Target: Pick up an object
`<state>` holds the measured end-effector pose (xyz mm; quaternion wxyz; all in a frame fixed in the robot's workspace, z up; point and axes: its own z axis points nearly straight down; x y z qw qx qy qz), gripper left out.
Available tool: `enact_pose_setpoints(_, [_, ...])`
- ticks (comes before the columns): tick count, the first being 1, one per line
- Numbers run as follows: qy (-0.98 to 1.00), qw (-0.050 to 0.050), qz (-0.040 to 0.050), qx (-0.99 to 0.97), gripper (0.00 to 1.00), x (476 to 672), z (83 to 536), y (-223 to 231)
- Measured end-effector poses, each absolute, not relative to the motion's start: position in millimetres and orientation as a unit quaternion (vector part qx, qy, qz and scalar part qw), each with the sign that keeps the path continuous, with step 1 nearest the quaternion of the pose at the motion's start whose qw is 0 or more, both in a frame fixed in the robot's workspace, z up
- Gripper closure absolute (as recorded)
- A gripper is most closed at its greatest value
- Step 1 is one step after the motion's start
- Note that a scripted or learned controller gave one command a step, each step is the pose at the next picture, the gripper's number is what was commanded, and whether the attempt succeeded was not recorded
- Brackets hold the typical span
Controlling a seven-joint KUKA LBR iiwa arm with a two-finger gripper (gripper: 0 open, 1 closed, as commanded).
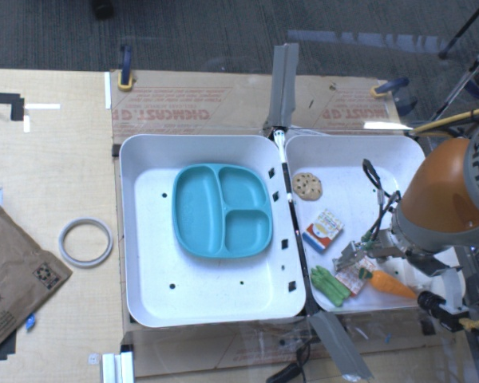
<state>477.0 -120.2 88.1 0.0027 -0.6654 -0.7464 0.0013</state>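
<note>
Reaching stage: gripper (353,263), finger state impossible to tell, low beside the carrot (390,285); next, centring, then closing.

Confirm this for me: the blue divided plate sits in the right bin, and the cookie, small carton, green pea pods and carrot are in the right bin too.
One thing is wrong. The blue divided plate sits in the left bin, not the right, as the camera view shows. The rest stands: the cookie, small carton, green pea pods and carrot are in the right bin.
</note>
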Motion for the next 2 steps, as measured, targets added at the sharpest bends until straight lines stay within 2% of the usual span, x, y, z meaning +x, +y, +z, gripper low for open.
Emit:
enact_pose_setpoints(1, [-0.745, 0.004, 0.0027, -0.668, 1.00, 477.4, 94, -122])
enact_pose_setpoints(2, [-0.698, 0.002, 0.0030, -0.716, 1.00, 519.7, 188, -81])
